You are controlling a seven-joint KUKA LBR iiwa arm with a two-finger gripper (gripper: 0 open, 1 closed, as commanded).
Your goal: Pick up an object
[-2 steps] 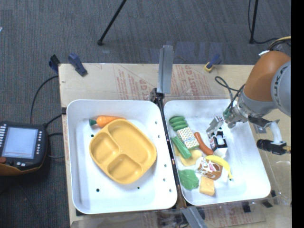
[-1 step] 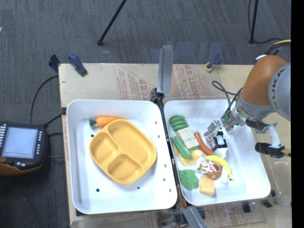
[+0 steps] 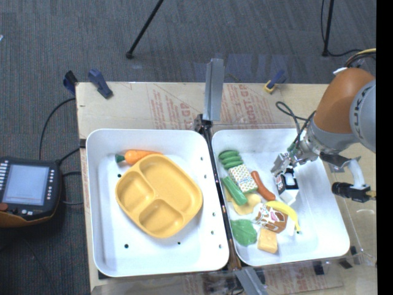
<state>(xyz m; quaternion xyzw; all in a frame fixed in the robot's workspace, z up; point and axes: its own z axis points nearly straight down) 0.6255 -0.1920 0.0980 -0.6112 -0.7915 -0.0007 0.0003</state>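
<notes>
The left bin held a yellow tray and carrot; the gripper, its opening impossible to tell, hovered over the right bin's toy food.

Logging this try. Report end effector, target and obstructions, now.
End effector low over right white bin, by small black-and-white object. Grip unconfirmed. Toy food pile close left; yellow divided plastic tray and orange toy carrot in left bin.

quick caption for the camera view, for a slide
KUKA arm's gripper hovers over the toy food in the right bin; a yellow divided tray and toy carrot lie in the left bin.
</notes>
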